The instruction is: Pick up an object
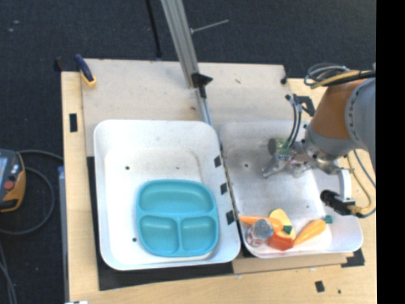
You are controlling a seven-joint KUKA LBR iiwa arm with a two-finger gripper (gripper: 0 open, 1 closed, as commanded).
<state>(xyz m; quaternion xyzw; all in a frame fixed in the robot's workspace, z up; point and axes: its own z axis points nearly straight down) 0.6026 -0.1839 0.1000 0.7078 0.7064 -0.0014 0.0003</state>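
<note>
**Arm low over the right bin, toys heaped at the near edge**

The tool (283,163) hangs low over the middle of the right-hand shallow white bin (253,145), a tangle of grey metal and cable at the end of the grey arm with its orange band (334,111); from here I cannot tell whether it is apart or together, and nothing shows clamped in it; the arm comes in from the right.

The things to be picked lie well apart from it, heaped against the near rim of the same bin: an orange carrot-shaped toy (310,232) lying at a slant, a yellow rounded piece (279,220) just beside it, a red block (280,243) under them, a small grey round object (263,229) touching the heap, and a thin orange stick (250,220) at its left.

In the left-hand white bin (152,144) rests a turquoise plastic tray with three compartments (178,217), toward the near side; both bins sit side by side on the pale wooden counter (139,90); a slanted aluminium post (180,33) rises from the counter's far part.
</note>
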